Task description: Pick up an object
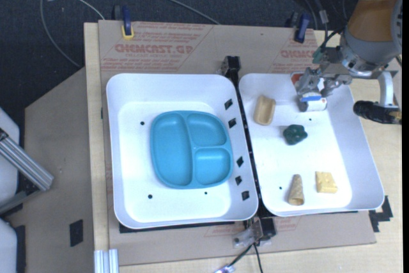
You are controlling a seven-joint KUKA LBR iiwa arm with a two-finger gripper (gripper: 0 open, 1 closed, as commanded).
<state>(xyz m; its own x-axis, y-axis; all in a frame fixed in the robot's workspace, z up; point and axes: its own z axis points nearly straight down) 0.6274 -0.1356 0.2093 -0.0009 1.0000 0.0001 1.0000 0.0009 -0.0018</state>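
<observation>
Objects are lying in the right shallow white bin (364, 156): nearest, we are seeing a tan cone (296, 190) and yellow block (326, 181), then a dark green lump (294, 133), a beige roll (264, 110). Farthest, the gripper (312, 98) is hovering; we cannot tell its state.

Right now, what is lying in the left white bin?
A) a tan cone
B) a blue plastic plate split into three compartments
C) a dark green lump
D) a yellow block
B: the blue divided plastic plate lies in the left white bin, while the dark green lump, yellow block and tan cone lie in the right white bin.
</observation>
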